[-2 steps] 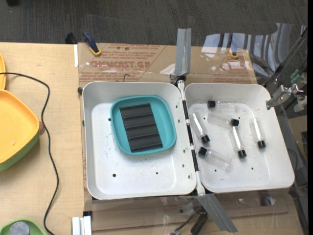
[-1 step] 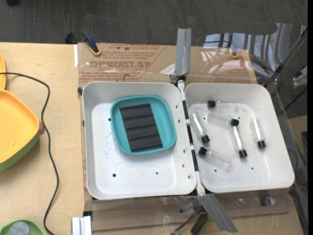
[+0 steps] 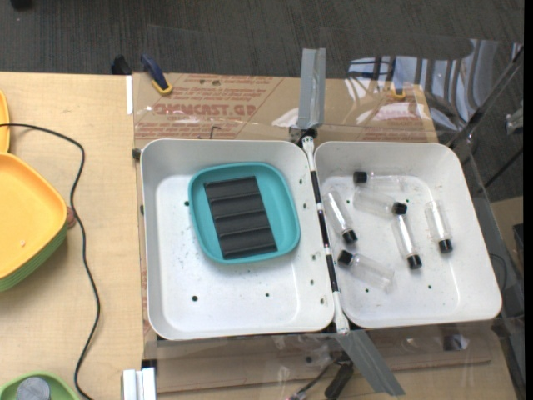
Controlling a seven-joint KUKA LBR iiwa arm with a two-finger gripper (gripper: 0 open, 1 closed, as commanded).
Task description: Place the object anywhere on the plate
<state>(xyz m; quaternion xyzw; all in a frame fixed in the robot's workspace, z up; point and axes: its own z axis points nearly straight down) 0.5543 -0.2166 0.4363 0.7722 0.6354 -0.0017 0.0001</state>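
Teal plate in the left bin, clear tubes in the right.
The teal plate (image 3: 244, 212) sits mid left bin (image 3: 166, 290); five black-capped clear tubes (image 3: 405, 238) lie scattered across the right bin (image 3: 466, 298). Hand's state: cannot tell.

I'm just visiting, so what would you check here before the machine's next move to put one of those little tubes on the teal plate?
1. Teal plate sits flat in the left bin: ok.
2. Dark ridged insert covers the plate's middle, free rim is narrow: not ok.
3. Clear tubes with black caps lie in the right bin: ok.
4. Tubes lie apart enough to pick one: ok.
5. Claw ready over the tubes: cannot tell.
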